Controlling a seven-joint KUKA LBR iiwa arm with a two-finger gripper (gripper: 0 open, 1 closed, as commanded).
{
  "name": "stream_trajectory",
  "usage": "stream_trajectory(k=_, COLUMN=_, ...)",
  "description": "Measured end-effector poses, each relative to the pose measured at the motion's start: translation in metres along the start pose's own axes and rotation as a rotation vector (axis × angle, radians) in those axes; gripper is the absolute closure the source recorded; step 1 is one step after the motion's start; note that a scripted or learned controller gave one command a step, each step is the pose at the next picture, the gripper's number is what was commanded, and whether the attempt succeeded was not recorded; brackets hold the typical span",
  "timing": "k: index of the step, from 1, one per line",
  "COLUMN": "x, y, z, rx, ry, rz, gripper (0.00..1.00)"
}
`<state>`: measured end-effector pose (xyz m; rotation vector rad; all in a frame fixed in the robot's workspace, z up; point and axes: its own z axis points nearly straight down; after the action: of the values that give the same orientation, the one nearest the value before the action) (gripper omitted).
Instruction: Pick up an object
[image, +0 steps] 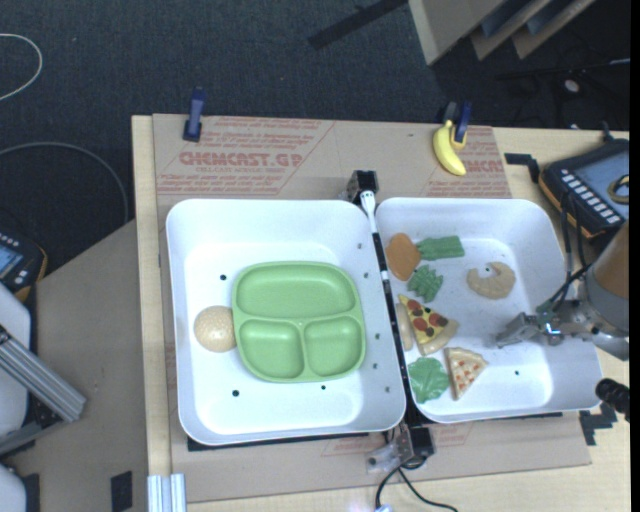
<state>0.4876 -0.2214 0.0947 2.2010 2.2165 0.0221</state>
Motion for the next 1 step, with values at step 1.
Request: stream_trajectory(k=1, x=-0.0044, y=-0.001, z=-0.2127, rx=0.003, ry=-0.006, rz=0.005, gripper=0.0)
